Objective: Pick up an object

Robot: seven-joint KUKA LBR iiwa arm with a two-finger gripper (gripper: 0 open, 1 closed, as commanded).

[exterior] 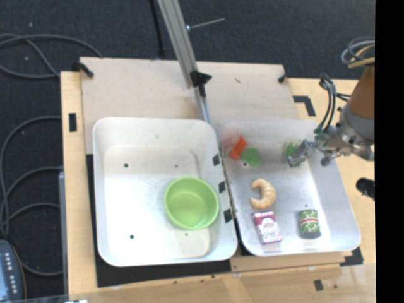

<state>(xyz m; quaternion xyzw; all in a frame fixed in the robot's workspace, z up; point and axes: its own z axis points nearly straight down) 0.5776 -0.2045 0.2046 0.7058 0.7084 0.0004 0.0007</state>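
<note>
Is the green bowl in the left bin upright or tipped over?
Upright. The green bowl sits in the left bin with its open mouth facing up, rim and inside visible; nothing shows inside it.

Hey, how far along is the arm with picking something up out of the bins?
Nothing looks lifted yet. The croissant, red carton, green can and orange block all lie in the right bin. In hand: the pincer sits low beside a small green piece. Left: an actual grasp and lift.
</note>
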